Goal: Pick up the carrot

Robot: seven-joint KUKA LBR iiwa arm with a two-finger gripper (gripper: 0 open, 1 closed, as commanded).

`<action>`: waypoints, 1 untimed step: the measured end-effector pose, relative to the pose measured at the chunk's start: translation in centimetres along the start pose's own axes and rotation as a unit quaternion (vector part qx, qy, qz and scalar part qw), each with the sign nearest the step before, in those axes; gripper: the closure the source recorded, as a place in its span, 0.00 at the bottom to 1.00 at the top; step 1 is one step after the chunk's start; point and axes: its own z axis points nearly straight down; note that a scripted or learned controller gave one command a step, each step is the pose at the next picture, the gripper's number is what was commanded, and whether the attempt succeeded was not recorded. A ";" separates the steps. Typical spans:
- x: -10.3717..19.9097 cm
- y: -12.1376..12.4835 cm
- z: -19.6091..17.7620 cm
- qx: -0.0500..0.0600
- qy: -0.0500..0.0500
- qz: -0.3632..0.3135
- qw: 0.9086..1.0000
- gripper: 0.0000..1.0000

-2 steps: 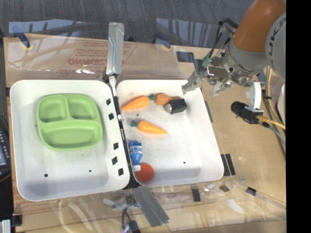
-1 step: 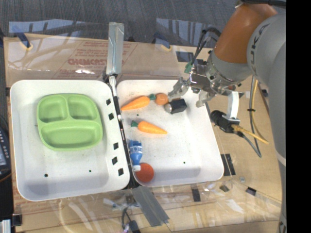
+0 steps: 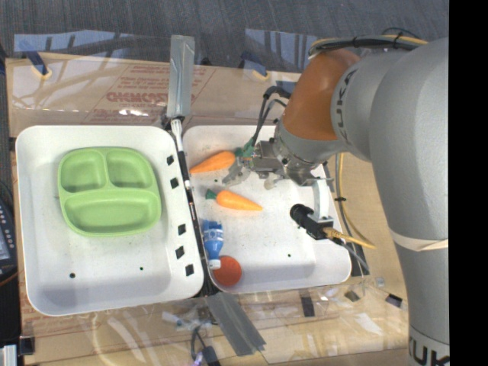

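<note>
Two orange carrots lie in the right bin (image 3: 305,269). One carrot (image 3: 213,162) sits near the bin's far left corner, its green top pointing right toward my gripper. The other carrot (image 3: 239,200) lies a little nearer the front, green top to the left. My gripper (image 3: 250,171) hangs low over the bin, just right of the first carrot and just above the second. Neither carrot is visibly held. The grey wrist with its orange band hides the bin's back right part.
A blue and white object (image 3: 213,239) and a red ball (image 3: 227,270) rest along the right bin's left wall near the front. The left bin (image 3: 46,280) holds a green divided plate (image 3: 110,191). A divider wall (image 3: 185,204) separates the bins.
</note>
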 end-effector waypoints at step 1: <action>0.3 -1.4 7.7 -0.002 0.000 -0.020 1.000 0.00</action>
